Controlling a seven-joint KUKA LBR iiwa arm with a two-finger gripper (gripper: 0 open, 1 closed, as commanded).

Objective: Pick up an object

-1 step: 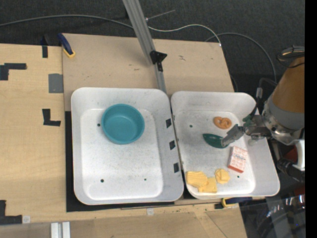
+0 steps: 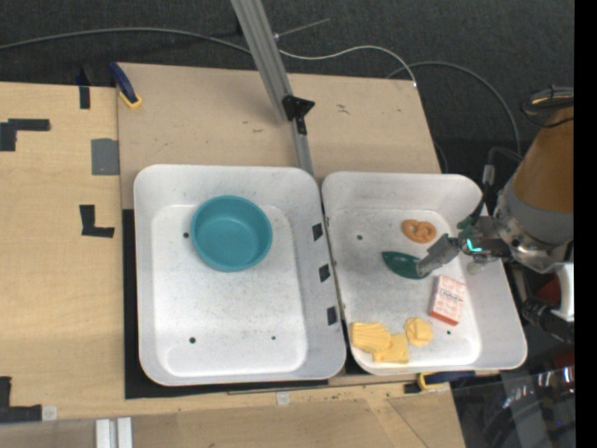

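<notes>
Two shallow white plastic bins sit side by side on a bench. The left bin [image 2: 159,343] holds a round teal bowl [image 2: 231,233] toward its far side. In the right bin [image 2: 499,348], a brown pretzel-shaped piece [image 2: 419,231] lies farthest back, a dark green spoon [image 2: 410,264] just in front of it, a small red-and-white packet [image 2: 449,300] to the spoon's right, and yellow foam pieces [image 2: 390,338] along the near edge.

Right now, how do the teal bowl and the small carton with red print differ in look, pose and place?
The teal bowl is round and one colour; the carton is boxy, white with red print. The bowl stands upright, opening up, while the carton lies flat, slightly askew. The bowl sits in the left bin; the carton is in the right bin, just below the gripper. Both rest on a bin floor.
</notes>
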